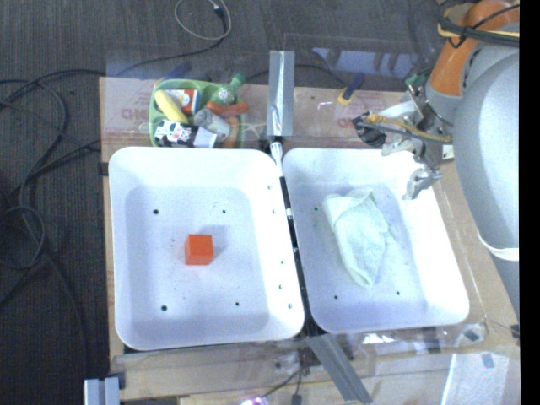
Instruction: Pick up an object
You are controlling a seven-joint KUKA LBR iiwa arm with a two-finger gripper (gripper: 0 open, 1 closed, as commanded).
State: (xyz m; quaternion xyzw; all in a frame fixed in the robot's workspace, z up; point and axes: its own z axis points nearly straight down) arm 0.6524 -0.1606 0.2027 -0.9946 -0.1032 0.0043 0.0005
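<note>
The left bin (126, 226) holds an orange cube (199, 249); the right bin (439, 285) holds a crumpled pale cloth (361, 234). The gripper (419, 180) hangs over the right bin's far right corner, carrying nothing.

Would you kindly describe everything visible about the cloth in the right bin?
The cloth is pale, whitish-green, soft-looking fabric, crumpled and folded into an elongated heap. It lies flat on the floor of the right bin, near its middle, running from upper left to lower right. Nothing touches it except the bin floor.
</note>
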